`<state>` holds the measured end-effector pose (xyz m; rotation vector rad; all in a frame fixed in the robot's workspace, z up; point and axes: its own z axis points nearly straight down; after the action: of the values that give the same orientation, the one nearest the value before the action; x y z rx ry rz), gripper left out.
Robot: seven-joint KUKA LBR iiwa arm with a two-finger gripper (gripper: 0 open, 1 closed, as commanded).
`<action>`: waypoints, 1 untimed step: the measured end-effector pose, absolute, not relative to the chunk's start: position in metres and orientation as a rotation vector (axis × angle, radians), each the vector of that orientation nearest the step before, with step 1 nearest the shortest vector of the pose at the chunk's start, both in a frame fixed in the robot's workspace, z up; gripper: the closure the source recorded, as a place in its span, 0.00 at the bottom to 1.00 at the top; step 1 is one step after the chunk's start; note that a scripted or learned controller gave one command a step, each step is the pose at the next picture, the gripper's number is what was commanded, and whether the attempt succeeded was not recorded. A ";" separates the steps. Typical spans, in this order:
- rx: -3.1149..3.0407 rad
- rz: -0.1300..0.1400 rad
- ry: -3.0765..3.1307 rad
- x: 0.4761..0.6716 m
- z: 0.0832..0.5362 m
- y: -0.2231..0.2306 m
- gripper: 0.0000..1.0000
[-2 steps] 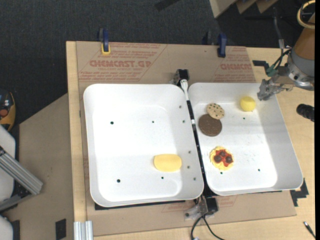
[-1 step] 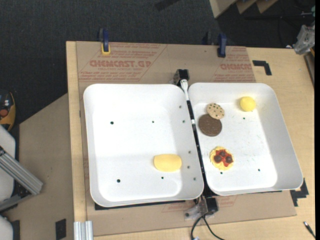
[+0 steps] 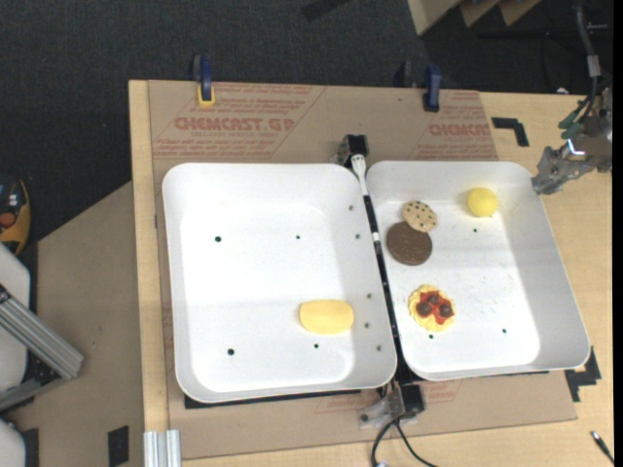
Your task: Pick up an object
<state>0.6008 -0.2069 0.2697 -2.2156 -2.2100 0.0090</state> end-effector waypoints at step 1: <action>-2.220 0.006 -2.209 0.523 0.207 -0.225 1.00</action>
<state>0.5225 -0.2247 0.2074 -2.2202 -2.2094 0.0064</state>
